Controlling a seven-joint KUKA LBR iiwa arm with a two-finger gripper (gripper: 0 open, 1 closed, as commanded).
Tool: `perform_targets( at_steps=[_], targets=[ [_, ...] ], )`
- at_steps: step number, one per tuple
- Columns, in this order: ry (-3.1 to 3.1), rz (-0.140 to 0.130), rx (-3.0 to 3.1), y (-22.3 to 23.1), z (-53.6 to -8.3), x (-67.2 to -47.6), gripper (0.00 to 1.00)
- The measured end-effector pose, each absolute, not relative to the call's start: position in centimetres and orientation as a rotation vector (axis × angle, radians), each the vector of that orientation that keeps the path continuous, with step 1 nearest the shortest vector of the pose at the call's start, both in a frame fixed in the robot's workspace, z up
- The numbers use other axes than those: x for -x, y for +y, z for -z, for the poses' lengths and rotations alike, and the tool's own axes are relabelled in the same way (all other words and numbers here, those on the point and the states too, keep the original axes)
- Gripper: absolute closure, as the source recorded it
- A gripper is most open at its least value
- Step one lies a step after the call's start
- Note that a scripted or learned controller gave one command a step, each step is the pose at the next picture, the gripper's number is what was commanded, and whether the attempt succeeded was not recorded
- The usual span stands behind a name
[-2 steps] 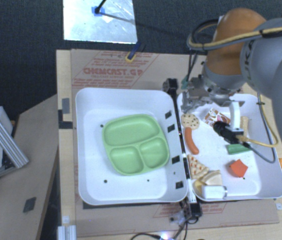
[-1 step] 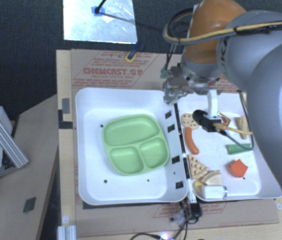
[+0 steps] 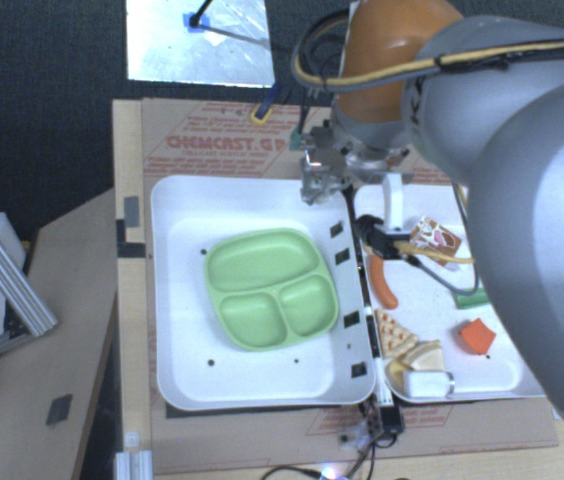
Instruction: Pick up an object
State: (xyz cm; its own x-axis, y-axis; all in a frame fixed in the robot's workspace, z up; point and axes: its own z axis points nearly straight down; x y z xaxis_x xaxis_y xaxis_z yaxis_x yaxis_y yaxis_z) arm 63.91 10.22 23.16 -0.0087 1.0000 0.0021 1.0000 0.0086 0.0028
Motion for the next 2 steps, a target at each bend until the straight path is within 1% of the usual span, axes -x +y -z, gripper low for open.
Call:
perform_targets(
  at_steps=[1, 2],
  targets=[
    [2.227, -0.004, -2.214, 10.73, -23.48, -64.17, 1.0],
    [2.228, -0.003, -2.211, 11.0, -23.0, -65.03, 1.0]
  ],
)
